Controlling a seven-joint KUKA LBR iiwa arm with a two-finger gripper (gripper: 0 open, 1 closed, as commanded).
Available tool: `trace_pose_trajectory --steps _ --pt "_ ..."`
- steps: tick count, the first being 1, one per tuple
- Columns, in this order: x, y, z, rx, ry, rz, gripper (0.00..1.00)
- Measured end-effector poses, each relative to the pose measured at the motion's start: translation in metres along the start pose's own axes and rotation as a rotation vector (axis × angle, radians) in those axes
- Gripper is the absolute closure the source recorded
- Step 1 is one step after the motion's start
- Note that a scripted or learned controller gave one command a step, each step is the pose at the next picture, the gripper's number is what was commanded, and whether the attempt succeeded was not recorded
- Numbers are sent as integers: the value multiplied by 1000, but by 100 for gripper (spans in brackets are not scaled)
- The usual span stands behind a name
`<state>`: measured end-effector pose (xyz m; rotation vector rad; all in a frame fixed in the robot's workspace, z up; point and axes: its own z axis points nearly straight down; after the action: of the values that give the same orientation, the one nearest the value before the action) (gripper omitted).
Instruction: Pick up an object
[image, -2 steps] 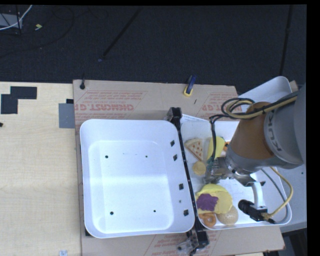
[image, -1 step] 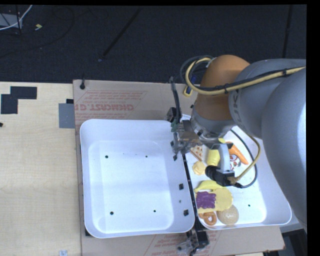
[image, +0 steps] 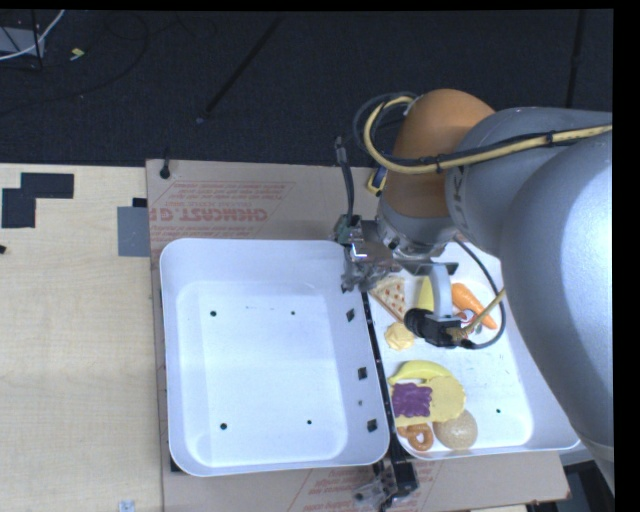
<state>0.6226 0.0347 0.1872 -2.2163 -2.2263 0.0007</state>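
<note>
The arm reaches from the right over the right bin (image: 510, 400), its orange band high above the wrist. My gripper (image: 397, 268) hangs low at the bin's far left corner, just above a tan waffle-patterned wedge (image: 391, 296). Near it lie a yellow piece (image: 424, 294), an orange carrot (image: 466, 298) and a pale yellow lump (image: 399, 336). Toward the bin's front sit a yellow banana (image: 422, 371), a purple item (image: 411, 399), a pale yellow round (image: 449, 398), a small pretzel (image: 418, 436) and a tan bun (image: 457, 431). The wrist body hides the fingertips.
The left bin (image: 190, 300) lies beside the right one, sharing a raised divider (image: 362, 350). Both rest on a brown cardboard sheet (image: 230, 200) on the light wooden bench. A black cable (image: 450, 330) loops from the wrist over the right bin.
</note>
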Motion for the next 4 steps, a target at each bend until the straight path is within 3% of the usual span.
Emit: trace_pose_trajectory --steps 1,2,3,4 --pt "33 22 -310 -17 2 1 100" --pt "80 21 -352 -2 1 -1 100" --pt "110 18 -350 3 0 2 100" --pt "142 -7 -336 7 -1 1 100"
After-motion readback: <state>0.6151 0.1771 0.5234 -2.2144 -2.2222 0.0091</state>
